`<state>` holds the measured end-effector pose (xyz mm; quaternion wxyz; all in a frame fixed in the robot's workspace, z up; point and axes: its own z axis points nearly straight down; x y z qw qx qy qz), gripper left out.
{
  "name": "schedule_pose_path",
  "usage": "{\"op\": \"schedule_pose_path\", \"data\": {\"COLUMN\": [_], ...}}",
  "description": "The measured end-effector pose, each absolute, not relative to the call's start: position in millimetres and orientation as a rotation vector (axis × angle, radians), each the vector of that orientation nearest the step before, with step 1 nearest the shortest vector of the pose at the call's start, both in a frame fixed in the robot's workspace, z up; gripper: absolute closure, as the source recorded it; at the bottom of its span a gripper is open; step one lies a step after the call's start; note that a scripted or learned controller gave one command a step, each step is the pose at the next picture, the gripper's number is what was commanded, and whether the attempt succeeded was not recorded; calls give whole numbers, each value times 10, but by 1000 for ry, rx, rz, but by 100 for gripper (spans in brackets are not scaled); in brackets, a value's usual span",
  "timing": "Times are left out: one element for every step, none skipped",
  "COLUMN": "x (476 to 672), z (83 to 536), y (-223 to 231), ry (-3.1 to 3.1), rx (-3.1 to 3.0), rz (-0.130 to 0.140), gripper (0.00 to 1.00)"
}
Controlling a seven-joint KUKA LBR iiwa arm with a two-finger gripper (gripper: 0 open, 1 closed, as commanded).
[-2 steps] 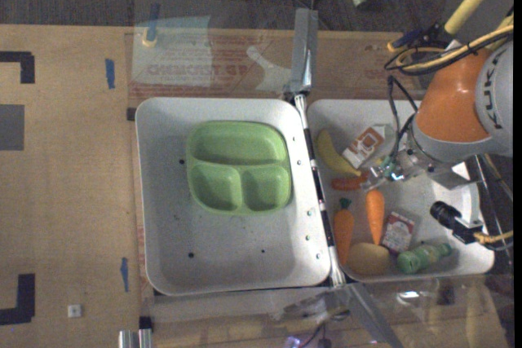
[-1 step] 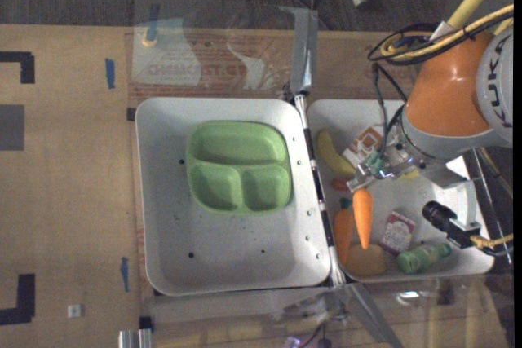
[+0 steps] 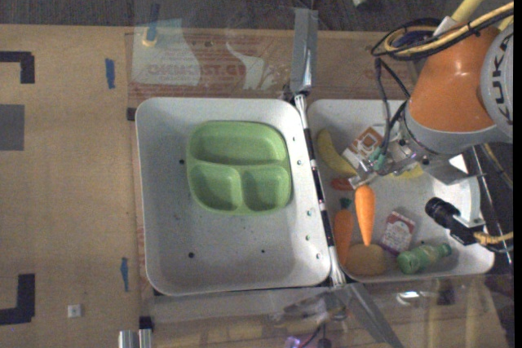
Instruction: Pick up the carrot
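Reaching from right, arm bent over right bin (image 3: pixel 481 261); end effector (image 3: pixel 373 169) just above carrot (image 3: pixel 364 213), grip state unclear.

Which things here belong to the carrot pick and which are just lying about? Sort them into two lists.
Belongs to the job: carrot, hanging upright under the gripper in the right bin.

Just lying about: green divided plate in the left bin; banana; second carrot; potato; green bottle; small carton.
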<state>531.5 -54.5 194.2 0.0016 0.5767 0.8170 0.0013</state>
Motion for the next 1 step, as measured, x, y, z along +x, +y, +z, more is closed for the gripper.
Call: {"op": "schedule_pose_path", "data": {"x": [5326], "z": [2040], "y": [-555], "ry": [2560], "rx": [1811], "rz": [6], "gripper": [100]}}
